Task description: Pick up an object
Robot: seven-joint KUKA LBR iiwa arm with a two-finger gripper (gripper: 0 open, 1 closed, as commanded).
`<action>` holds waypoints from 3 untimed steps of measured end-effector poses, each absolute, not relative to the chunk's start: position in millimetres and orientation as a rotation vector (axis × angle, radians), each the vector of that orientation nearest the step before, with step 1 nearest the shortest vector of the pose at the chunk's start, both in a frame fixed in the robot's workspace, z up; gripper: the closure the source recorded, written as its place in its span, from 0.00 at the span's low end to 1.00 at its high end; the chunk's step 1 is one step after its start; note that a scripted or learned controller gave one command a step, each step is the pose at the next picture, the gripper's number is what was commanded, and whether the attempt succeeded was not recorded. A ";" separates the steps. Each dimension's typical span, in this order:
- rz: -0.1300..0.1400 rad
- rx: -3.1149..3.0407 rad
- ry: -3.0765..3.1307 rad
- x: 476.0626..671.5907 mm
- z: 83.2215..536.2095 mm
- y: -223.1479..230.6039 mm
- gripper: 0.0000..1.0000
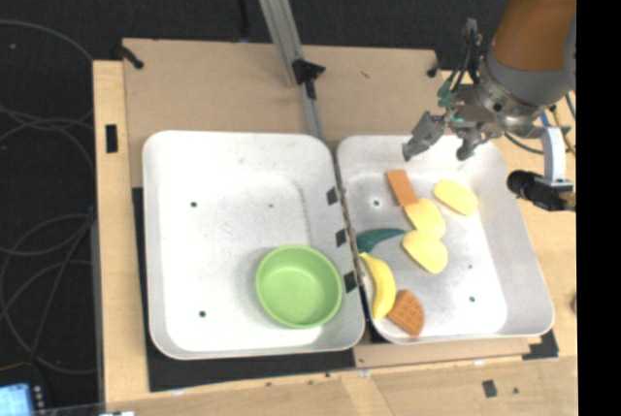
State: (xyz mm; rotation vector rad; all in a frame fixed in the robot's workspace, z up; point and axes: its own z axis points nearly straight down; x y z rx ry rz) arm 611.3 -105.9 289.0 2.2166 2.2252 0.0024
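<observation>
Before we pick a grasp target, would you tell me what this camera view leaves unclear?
- Arm: cut off by the view's top edge.
- Teal object: its left end is hidden at the divider between the bins.
- Banana: its left edge is tucked against the right bin wall.

No text, label, brand, number or sign can be read on anything here, bins and objects included.

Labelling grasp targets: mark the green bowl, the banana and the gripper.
green bowl (299, 285): camera view, on the inside bottom of the bowl.
banana (379, 283): camera view, on the middle of its curved body.
gripper (445, 144): camera view, midway between the two spread fingertips.
</observation>
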 end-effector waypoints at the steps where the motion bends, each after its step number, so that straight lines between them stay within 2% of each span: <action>1: 0.003 2.217 2.225 611.4 289.1 -105.7 0.00; 2: -0.009 2.225 2.221 608.4 227.2 -112.6 0.00; 3: -0.008 2.225 2.221 608.1 163.5 -114.8 0.00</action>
